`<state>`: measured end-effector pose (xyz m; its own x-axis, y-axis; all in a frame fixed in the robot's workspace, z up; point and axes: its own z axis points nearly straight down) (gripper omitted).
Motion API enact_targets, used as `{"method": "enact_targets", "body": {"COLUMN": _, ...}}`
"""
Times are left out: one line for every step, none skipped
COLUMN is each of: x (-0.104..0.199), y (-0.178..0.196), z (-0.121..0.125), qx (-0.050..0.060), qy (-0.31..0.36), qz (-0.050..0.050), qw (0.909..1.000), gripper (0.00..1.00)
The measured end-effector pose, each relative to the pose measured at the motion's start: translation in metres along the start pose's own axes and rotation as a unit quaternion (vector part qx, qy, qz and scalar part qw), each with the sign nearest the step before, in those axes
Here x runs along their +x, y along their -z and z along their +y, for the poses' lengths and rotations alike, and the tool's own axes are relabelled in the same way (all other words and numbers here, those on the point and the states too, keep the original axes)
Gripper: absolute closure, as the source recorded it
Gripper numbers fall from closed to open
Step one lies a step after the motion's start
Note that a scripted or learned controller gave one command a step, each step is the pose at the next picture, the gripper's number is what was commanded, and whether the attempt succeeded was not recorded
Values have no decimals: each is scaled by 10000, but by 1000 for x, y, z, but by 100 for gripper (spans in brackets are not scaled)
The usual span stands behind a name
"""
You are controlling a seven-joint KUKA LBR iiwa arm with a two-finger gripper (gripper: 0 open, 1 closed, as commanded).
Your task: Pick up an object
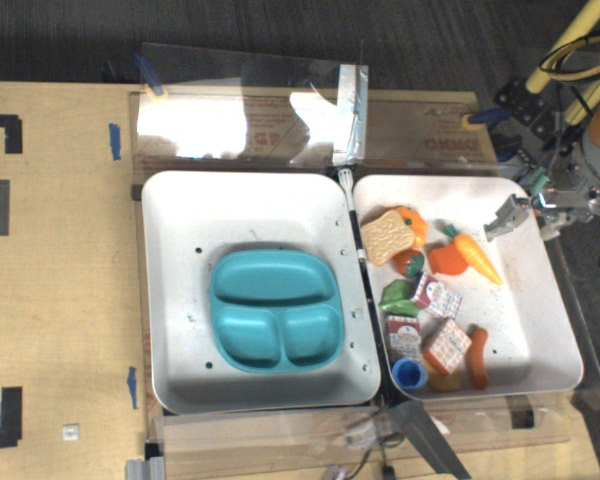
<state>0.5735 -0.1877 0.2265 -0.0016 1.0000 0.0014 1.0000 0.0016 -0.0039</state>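
My claw point(508, 218) hangs over the right bin's point(555, 363) far right corner, can't tell how it's set, so I'd drop straight onto the carrot point(477, 255) lying just beside it, clear of the pile.

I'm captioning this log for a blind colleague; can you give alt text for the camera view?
Two white bins sit side by side: the left bin holds a teal divided tray, the right bin a pile of toy food, including a carrot and a cracker. The gripper hangs over the right bin's far right corner, apart from the pile.
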Motion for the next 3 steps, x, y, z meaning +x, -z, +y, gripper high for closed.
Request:
{"method": "enact_targets", "body": {"x": 5, "y": -132, "z": 54, "qx": -36, "qy": 337, "qz": -13, "qw": 9994, "gripper": 0}}
{"method": "enact_targets", "body": {"x": 6, "y": -126, "z": 54, "qx": -15, "qy": 344, "qz": -6, "qw": 9994, "gripper": 100}}
{"method": "enact_targets", "body": {"x": 80, "y": -53, "z": 81, "qx": -32, "qy": -466, "qz": 0, "qw": 9989, "gripper": 100}}
